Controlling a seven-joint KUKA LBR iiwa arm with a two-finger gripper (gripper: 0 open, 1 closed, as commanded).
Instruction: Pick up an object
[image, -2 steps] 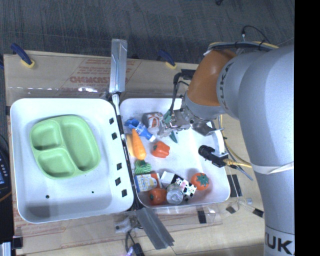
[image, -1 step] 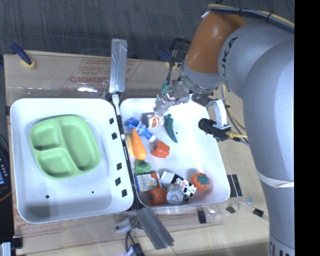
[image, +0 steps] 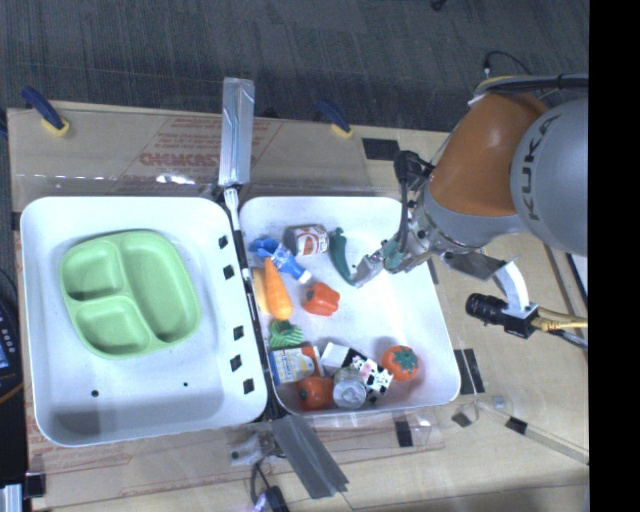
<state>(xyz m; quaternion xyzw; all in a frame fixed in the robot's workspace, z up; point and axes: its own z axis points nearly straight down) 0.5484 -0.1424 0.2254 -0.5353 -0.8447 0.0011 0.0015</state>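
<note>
My gripper (image: 372, 266) hangs low over the upper right part of the right bin (image: 425, 300), just right of a dark green curved vegetable (image: 339, 256). Nothing shows in its grasp. Close by on its left lie a red pepper (image: 321, 298), an orange carrot (image: 277, 289), a small can with a red label (image: 307, 240) and a blue piece (image: 274, 253). Along the bin's front edge sit a tomato (image: 400, 361), a black-and-white cow toy (image: 375, 376), a silver can (image: 350, 391), a red item (image: 314, 392) and a juice box (image: 291, 364).
The left bin (image: 60, 400) holds a green divided plate (image: 128, 290). A divider with black clips (image: 240, 300) runs between the bins. The right bin's floor (image: 395, 315) under and in front of the gripper is bare white.
</note>
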